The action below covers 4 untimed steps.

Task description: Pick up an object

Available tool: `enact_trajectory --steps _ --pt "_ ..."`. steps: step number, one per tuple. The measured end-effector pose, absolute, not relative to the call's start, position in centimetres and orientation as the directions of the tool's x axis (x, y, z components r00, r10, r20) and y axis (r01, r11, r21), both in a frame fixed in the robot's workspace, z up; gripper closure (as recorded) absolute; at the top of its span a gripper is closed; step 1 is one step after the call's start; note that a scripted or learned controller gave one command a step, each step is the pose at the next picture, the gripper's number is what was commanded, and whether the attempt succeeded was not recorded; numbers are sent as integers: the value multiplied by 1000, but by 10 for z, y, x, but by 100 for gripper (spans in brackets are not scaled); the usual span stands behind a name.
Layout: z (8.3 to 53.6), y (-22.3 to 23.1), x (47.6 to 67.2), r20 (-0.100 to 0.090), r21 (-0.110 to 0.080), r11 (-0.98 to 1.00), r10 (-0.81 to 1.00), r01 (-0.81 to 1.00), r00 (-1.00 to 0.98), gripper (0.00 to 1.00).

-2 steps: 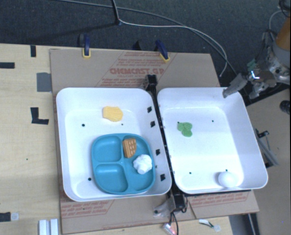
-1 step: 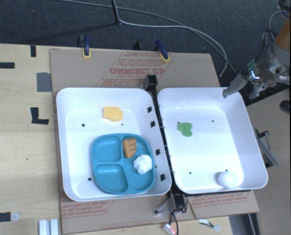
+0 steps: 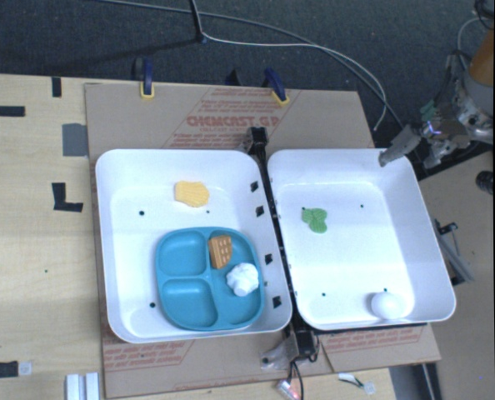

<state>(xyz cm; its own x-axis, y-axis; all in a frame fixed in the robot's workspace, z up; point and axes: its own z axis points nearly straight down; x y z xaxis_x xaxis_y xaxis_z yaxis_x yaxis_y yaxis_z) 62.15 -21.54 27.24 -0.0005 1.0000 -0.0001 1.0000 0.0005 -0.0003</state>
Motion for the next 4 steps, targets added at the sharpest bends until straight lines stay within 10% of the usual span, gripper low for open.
enact_trajectory --steps 4 --pt "272 -215 622 0 0 1 1000 1000 -1 0"
